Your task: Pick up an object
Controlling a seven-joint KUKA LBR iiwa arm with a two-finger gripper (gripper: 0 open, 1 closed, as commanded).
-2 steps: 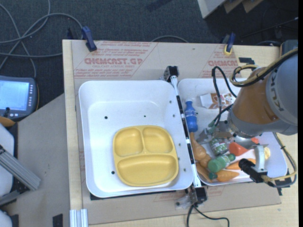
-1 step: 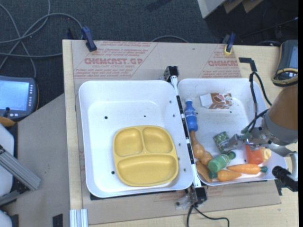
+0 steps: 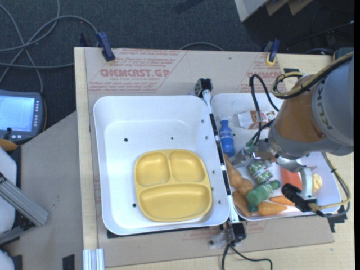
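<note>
Clutter fills the right bin [image 3: 332,176], and the likeliest thing for the pick is a small can with a green and white label [image 3: 260,171] lying just beneath the gripper [image 3: 254,157]. The can rests on its side, its long axis running from upper left to lower right, one end toward the bin divider and the other toward a green bottle [image 3: 262,193] that touches or nearly touches it. The green bottle lies across it at a different angle, its axis running from lower left to upper right. Beside them are an orange carrot-shaped toy [image 3: 274,206], a tan rounded piece [image 3: 242,182] against the divider, and a blue bottle [image 3: 226,138] standing farther back. Whether the gripper's fingers are spread or closed cannot be told, as the wrist and cables cover them, and nothing can be seen held.

Risks, as a judgement: the can is round and may roll away from a closing grip, especially if the fingers meet it along its length instead of across it. Tight crowding means the fingers could land on the green bottle or nudge neighbours instead. The left bin [image 3: 112,167] holds a yellow divided tray [image 3: 171,183], well apart from the arm [image 3: 312,117].
</note>
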